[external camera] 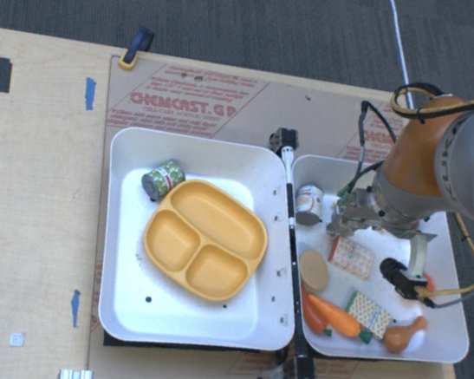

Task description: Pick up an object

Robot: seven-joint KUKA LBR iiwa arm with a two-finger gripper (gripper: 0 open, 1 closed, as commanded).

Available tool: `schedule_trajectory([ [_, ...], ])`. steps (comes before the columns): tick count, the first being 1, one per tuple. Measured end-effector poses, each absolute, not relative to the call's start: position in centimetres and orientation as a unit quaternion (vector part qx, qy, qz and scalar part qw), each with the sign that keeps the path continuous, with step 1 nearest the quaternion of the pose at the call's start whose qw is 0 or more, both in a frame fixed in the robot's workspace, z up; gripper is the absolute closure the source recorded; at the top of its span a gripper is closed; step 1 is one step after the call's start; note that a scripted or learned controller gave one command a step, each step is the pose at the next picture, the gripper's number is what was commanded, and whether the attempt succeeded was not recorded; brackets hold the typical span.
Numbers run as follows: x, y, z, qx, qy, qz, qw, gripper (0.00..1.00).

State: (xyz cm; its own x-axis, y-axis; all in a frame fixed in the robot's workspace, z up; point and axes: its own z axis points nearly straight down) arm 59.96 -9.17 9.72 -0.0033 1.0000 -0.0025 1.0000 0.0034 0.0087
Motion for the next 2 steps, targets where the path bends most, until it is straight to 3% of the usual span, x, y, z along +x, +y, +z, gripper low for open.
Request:
schedule_trajectory([
  [1, 54.46, -6.14, 18.55, 0.707, 0.708, 0.0006, 0.000, 1.00],
  [2, 54.41, -6.14, 18.48, 0.707, 0.708, 0.0001, 0.000, 0.00],
])
